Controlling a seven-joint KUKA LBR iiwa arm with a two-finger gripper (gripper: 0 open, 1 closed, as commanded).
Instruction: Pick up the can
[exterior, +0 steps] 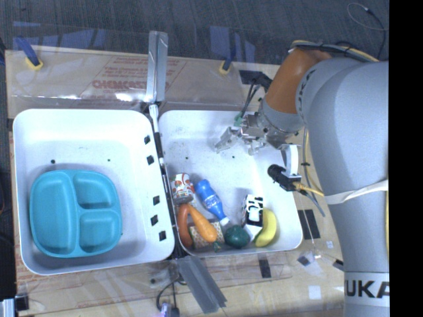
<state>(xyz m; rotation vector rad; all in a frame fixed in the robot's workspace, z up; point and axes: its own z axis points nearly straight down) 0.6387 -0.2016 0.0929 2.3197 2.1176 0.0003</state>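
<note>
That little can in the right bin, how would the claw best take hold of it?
From above, I'd guess, closing across the can's round sides. It sits close to the bin's left wall, with a blue bottle right beside it and a carrot just below, so a sideways approach looks crowded. The gripper is above, near the bin's far end.

Dark grey carpet floor (132,5), wooden bench top (99,78) under clear plastic sheet, evenly lit

Arm (344,144) cut off by right and bottom edges; fingers of hand (239,139) too small to tell.
</note>
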